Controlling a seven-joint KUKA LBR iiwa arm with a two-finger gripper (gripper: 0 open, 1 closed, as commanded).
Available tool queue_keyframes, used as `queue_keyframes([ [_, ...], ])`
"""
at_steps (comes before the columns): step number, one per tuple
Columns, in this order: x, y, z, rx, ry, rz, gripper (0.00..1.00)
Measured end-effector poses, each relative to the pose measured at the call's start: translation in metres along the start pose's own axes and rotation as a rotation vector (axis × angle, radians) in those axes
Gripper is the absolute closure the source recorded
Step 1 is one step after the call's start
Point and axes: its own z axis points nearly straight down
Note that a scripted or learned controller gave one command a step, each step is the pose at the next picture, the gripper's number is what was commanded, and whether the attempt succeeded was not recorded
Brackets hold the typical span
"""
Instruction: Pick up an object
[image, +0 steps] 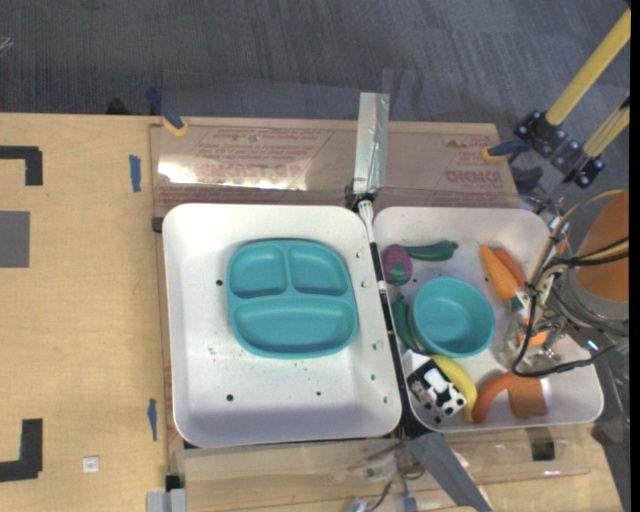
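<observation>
2 white bins sit side by side on the wooden bench (80, 330), touching along a shared middle edge. The left bin (190, 400) has broad bare floor along its rim all round a teal divided plate (292, 297), which lies flat near the centre with 3 compartments.

The right bin (575, 400) is crowded. A teal bowl (454, 316) stands upright in the middle. Behind it lie a purple toy (398, 264) and a green pepper-like piece (432, 250); an orange carrot (501, 270) lies slanted near the right wall. In front, a yellow banana (456, 375) lies just beside a black-and-white toy (434, 393), and an orange curved piece (510, 394) rests near the front rim.

The gripper (530, 335) hangs over the right bin's right side, between carrot and curved piece, amid cables; whether it is spread or closed cannot be told. Free room there is slight.
</observation>
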Motion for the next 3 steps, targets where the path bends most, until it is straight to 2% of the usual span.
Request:
queue_keyframes([
  [1, -0.035, 0.024, -0.124, 0.009, -0.008, -0.1, 1.0],
  [2, -0.066, 0.049, -0.149, 0.002, -0.005, -0.182, 1.0],
  [3, -0.013, 0.07, -0.015, -0.013, 0.006, -0.136, 1.0],
])
